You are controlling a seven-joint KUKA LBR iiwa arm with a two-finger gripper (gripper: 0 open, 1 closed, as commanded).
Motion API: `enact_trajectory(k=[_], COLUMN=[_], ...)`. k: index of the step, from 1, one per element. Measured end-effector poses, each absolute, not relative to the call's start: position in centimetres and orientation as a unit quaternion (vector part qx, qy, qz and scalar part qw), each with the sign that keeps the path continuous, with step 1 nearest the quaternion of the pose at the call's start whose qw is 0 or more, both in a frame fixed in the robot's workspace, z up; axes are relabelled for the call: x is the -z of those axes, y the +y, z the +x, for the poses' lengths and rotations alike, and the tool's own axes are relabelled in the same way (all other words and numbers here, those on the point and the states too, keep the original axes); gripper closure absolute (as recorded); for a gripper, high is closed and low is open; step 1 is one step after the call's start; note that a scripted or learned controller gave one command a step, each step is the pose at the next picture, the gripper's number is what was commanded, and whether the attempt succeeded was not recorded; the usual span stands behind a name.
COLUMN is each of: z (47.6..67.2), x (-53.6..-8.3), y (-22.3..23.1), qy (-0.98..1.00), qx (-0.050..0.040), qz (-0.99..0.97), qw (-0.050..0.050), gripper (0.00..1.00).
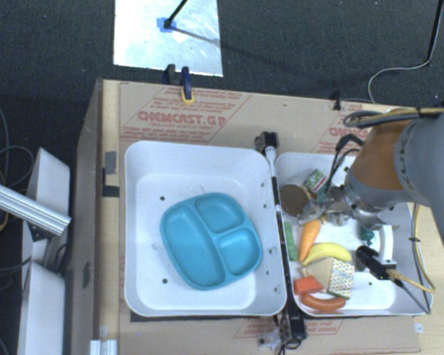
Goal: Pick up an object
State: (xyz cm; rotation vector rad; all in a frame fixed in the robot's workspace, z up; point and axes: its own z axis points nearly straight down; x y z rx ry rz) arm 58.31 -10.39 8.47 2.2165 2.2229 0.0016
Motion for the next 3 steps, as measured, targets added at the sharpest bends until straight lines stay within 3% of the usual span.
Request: enact_trajectory(k=[1,2,3], z=[52.6,58.5,54.9], x=[-8.5,-8.5,-8.4], y=[-8.8,-9.6,-8.7], qy=[0.707,0.708,0.707], qx=[0.0001,-0.0007,0.0002], qz=[0.707,0.706,0.707], qw=[0.002,0.001,0.001], gripper=[0.00,0.00,0.00])
